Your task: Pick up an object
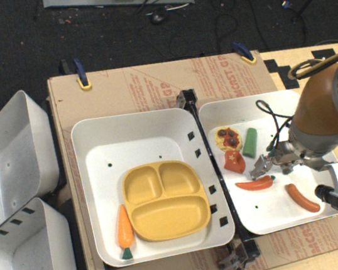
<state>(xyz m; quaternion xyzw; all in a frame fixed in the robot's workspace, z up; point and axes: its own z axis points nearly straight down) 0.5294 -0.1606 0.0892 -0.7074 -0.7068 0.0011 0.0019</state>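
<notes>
Chili pepper (254, 184), red and curved, lies on the floor of the right bin (297, 220), directly below my gripper (264, 165) and apparently just touching or just under its tips; I cannot tell whether the tips are spread or closed, and nothing is visibly held between them. Just left of the gripper sits a red strawberry-like piece (234, 162). Up and left of it stands a green cylinder (249, 142), with a small pizza slice (227, 136) beside that. Down and right of the gripper lies an orange-red sausage (302, 198). My arm (327, 109), grey with its orange band, enters from the right above the bin. Well to the gripper's left, in the left bin (93, 175), rest a yellow compartment tray (165, 200) and, against the tray's left edge, a carrot (125, 229).
</notes>
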